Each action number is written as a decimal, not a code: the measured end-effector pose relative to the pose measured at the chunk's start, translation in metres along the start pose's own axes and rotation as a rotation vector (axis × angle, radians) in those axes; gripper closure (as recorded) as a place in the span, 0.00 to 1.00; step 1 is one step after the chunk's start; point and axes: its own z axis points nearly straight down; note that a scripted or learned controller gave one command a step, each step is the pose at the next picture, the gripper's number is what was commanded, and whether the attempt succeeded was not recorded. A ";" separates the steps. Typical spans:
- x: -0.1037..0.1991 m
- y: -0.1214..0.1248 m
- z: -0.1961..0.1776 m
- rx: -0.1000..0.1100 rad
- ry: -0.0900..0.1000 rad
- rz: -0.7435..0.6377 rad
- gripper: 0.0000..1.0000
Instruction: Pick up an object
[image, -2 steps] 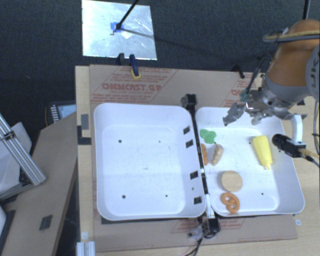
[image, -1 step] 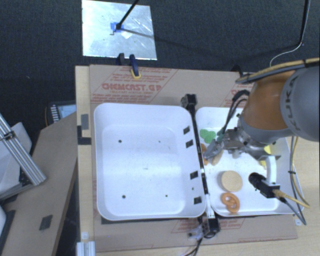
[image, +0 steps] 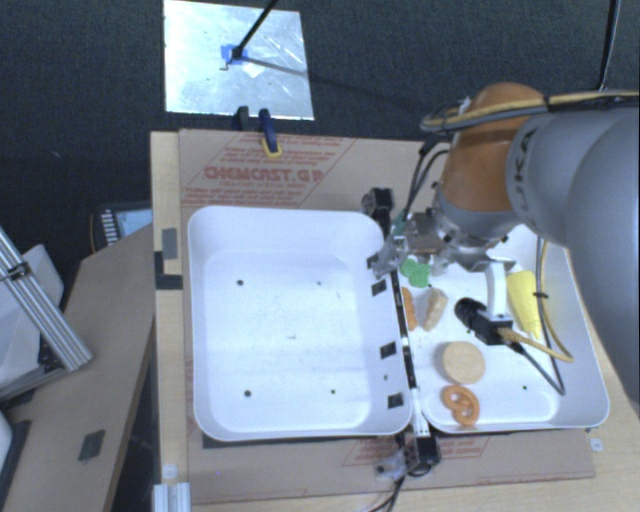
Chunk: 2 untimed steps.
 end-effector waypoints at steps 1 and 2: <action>-0.003 -0.002 -0.010 0.003 0.000 0.004 1.00; 0.042 -0.053 -0.161 -0.007 0.004 -0.002 1.00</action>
